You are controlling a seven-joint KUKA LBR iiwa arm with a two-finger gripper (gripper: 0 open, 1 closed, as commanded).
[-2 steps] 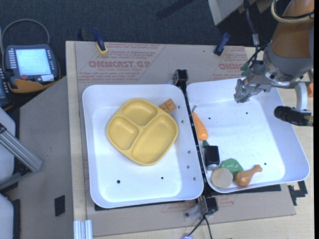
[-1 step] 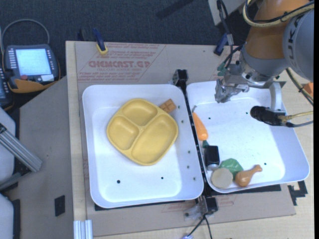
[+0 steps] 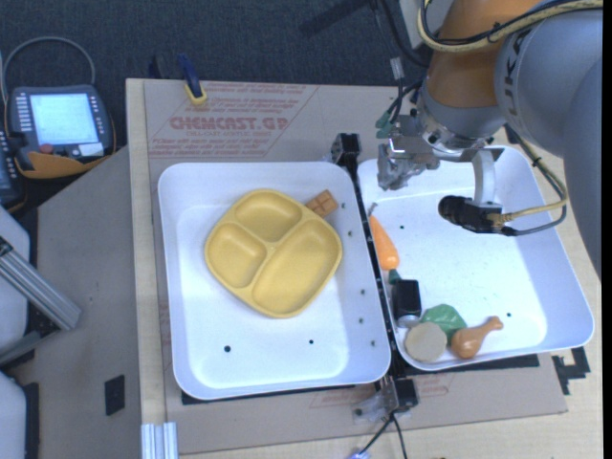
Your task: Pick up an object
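My gripper (image 3: pixel 394 172) hangs over the far left corner of the right bin (image 3: pixel 545 285), with nothing seen in its grasp. An orange carrot (image 3: pixel 383 244) lies just below it along the bin's left wall. Further toward the front sit a small black block (image 3: pixel 407 298), a green leafy piece (image 3: pixel 446 316), a round beige disc (image 3: pixel 426 342) and a brown drumstick (image 3: pixel 475 337). In the left bin (image 3: pixel 191 333) rests a yellow divided plate (image 3: pixel 273 252) with a small brown waffle-like block (image 3: pixel 321 203) at its far right edge.
A dark cable fitting (image 3: pixel 470 213) from the arm hangs over the right bin's middle. The grey arm with its orange band (image 3: pixel 478 36) covers the bin's far right. A teach pendant (image 3: pixel 59 127) lies off the bench at the left.
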